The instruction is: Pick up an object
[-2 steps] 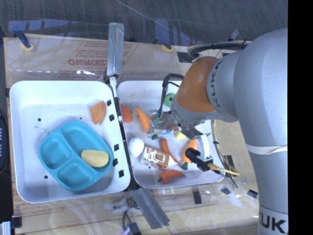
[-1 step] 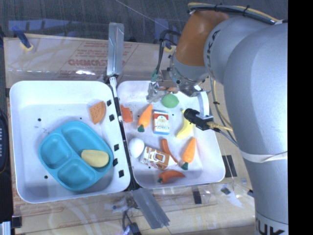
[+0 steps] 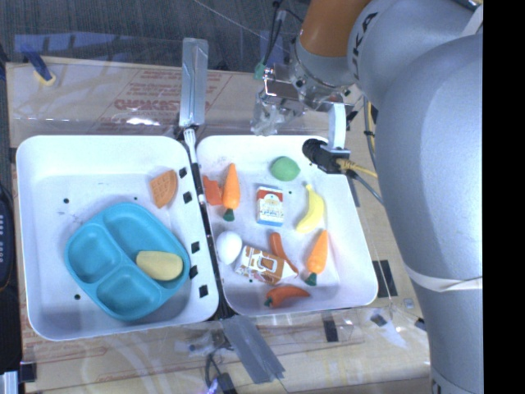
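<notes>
My gripper (image 3: pixel 267 120) hangs over the far rim of the right bin (image 3: pixel 361 253), above its back left corner and apart from every object. Below it in that bin lie a green round fruit (image 3: pixel 285 168), an upright-lying carrot (image 3: pixel 231 187), a small printed carton (image 3: pixel 270 204) and a banana (image 3: pixel 312 209). Nearer the front are a white egg (image 3: pixel 229 247), a second carton (image 3: pixel 259 265), another carrot (image 3: pixel 317 253) and a red-orange pepper (image 3: pixel 286 295). Nothing is seen in the gripper.
The left bin (image 3: pixel 49 162) holds a blue divided tray (image 3: pixel 107 245) with a yellow potato-like piece (image 3: pixel 159 264) in it, and an orange waffle piece (image 3: pixel 164 188). A metal bar (image 3: pixel 194 80) stands at the divide between the bins. The arm's bulk fills the right side.
</notes>
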`<state>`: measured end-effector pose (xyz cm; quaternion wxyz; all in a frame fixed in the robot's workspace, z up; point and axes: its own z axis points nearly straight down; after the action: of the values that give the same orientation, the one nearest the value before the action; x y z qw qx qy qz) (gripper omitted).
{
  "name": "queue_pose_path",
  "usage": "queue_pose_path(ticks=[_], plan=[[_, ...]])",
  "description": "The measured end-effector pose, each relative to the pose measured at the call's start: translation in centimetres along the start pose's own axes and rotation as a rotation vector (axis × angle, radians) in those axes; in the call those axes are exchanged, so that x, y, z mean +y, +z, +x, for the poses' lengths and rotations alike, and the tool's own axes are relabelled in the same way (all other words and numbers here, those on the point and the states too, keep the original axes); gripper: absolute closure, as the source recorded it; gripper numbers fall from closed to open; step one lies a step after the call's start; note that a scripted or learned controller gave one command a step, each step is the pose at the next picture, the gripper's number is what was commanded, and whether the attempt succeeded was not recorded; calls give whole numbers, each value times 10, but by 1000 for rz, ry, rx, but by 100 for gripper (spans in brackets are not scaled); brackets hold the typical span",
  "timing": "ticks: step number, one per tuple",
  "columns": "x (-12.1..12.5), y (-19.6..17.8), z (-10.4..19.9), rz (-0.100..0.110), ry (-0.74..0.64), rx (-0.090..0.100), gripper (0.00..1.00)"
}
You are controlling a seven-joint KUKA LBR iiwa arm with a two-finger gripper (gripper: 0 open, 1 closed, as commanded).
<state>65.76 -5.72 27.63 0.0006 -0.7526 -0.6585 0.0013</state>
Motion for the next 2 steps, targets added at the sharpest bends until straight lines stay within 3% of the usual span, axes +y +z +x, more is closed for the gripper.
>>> queue_pose_path(ticks=[1,2], plan=[[-20,-12,26,5,-394,1,100],[-20,-12,26,5,-394,1,0]])
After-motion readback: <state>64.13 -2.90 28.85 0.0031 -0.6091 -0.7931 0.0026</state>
